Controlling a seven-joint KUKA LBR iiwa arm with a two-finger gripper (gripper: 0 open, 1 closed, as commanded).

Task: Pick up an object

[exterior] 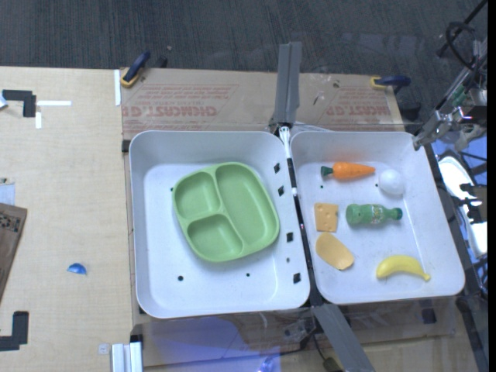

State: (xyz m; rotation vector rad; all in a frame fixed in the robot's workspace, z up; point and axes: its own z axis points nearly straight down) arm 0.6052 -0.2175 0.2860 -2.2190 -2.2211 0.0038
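Bins sit side by side on the bench (62,192), and the bottle (373,214) serves as the marker for everything else. It is green and lies on its side in the right bin (436,188), roughly mid-floor, with its cap end pointing right.

- Beyond the bottle, toward the far wall, lies a carrot (353,171), its green top to the left.
- A white ball (390,182) rests just beyond the bottle's right end, close to the carrot's tip.
- Just left of the bottle is a flat yellow-orange square (326,217) (cheese, by the look of it).
- Nearer than the bottle and to its left is a rounded orange slice (335,252), near the square's lower edge.
- Nearer than the bottle and slightly right lies a banana (401,268), apart from the rest.

Well left of the bottle, the left bin (133,208) holds a green plate (225,211) with three compartments, lying flat and turned at an angle to the bin walls.

The arm (463,91) stands up and to the right of the bottle, outside the right bin's far right corner and tangled with cables. Its gripper (432,129) is near that corner, over the rim and clear of every object. Whether it is open or closed cannot be told, and nothing is seen in its hold. All pickable objects lie on the bin floors.
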